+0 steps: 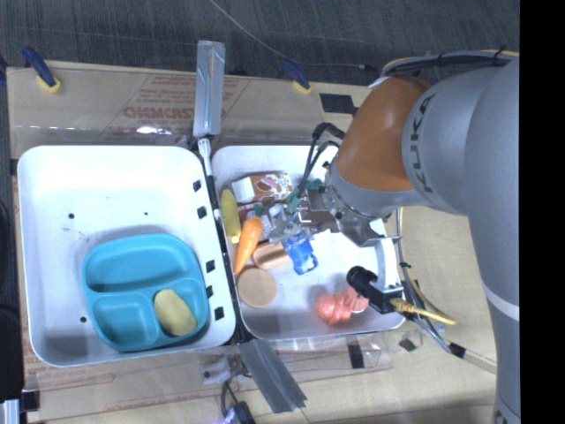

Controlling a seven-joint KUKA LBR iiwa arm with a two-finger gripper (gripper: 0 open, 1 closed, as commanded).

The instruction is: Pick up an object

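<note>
My gripper [291,225] hangs low over the middle of the right bin [291,325], at the end of the grey and orange arm. A small blue bottle [303,256] lies just below it, touching or nearly touching the gripper's tip; I cannot tell whether it is gripped. To the gripper's left an orange carrot [247,244] lies on a slant beside a yellow-green oblong piece [229,215]. A brown printed packet [269,185] sits behind the gripper. Nearer the front are a tan round disc [257,287] and a pink lumpy toy [340,306].
The left bin [53,193] holds a blue divided tray [132,272] with a yellowish potato-like piece [175,312] in its front right compartment. A beige block [270,256] lies between the carrot and the bottle. The divider wall [212,228] separates the bins.
</note>
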